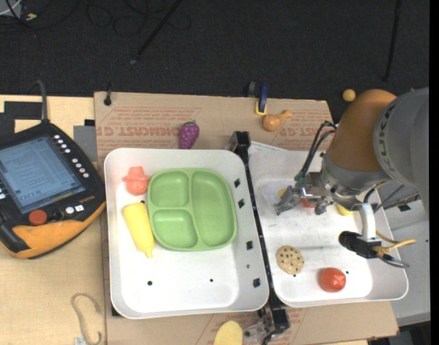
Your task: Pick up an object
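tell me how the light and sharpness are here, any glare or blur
Camera view: even light, left bin and right bin bright without hard glare; tray casts only a faint shadow; background up top near black; gripper looks soft, fine detail hard to make out.

In the left bin [176, 286] a green divided plate [190, 208] fills the middle, with a yellow toy [139, 227] at 9 o'clock and a pink toy [135, 180] at 11. The floor from 5 to 7 o'clock lies open. In the right bin [388, 282] a cookie [290, 259] blocks 7 o'clock and a red ball [333, 279] blocks 6, while 9 o'clock is bare.
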### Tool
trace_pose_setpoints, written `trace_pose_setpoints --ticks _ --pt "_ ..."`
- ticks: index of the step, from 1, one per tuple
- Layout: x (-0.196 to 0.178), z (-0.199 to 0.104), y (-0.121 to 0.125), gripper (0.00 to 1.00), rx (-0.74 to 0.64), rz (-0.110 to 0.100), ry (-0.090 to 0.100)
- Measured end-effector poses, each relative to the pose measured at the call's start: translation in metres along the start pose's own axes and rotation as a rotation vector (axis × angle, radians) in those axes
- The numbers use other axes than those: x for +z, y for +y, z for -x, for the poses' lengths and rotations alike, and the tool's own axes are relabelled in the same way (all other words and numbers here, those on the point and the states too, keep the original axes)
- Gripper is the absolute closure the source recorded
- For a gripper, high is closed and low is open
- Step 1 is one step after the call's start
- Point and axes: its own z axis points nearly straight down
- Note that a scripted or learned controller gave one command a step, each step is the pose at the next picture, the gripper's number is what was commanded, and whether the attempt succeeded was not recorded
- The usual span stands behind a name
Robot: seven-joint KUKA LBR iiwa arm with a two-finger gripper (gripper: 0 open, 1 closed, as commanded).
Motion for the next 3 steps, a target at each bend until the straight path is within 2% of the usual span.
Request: trace_pose_setpoints --ticks 1,2,3 --pt "0.029 -0.003 0.000 0.00 0.000 0.002 0.000" --pt "0.017 -0.001 0.000 1.00 0.006 0.003 0.000" --pt "-0.046 0.002 -0.001 1.00 0.005 0.010 -0.002"
